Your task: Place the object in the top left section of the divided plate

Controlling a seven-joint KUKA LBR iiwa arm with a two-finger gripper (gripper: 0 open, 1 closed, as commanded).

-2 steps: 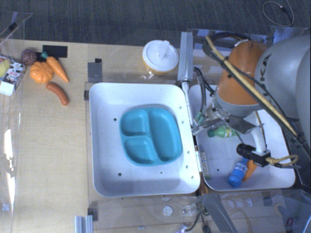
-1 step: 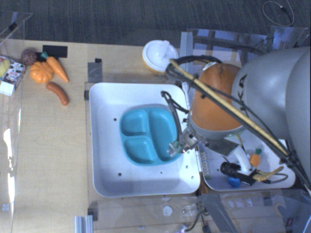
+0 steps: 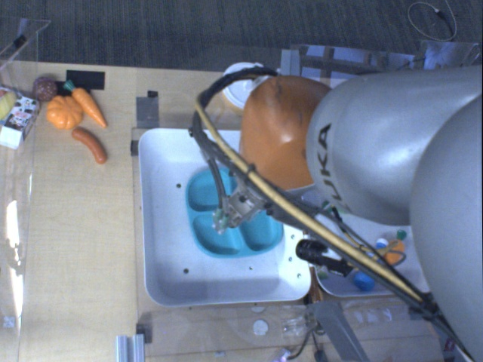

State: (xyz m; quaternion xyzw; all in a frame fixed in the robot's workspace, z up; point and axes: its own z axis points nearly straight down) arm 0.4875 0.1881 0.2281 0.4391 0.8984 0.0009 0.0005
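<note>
1. A pale wooden bench (image 3: 68,232) fills the scene under a slanted overhead camera, with dark carpet beyond its far edge.

2. Nearest the camera, the grey arm (image 3: 392,149) and its orange band (image 3: 275,130) sweep in from the right and cover much of the right-hand bin (image 3: 362,285), where a few small coloured items (image 3: 381,259) peek out beneath it.

3. Below the arm, the gripper (image 3: 225,219) hangs over the blue divided plate (image 3: 260,236), which lies in the left white bin (image 3: 170,232). It sits over the middle ridge, near the upper left section.

4. Whether the pincer is wide or narrow I cannot tell; it is small, blurred and tangled with cables (image 3: 226,157). Nor can I tell whether the task's object is between its tips or already on the plate.

5. Farther off, toy foods sit at the bench's far left corner: a small pumpkin (image 3: 63,112), a carrot (image 3: 90,106) and a sausage (image 3: 90,145).

6. Risk, as I judge it: a release over the ridge could let the object roll into the wrong section. A loose grasp could also drop it early, and the trailing cables could snag the plate's rim and shift it.
</note>
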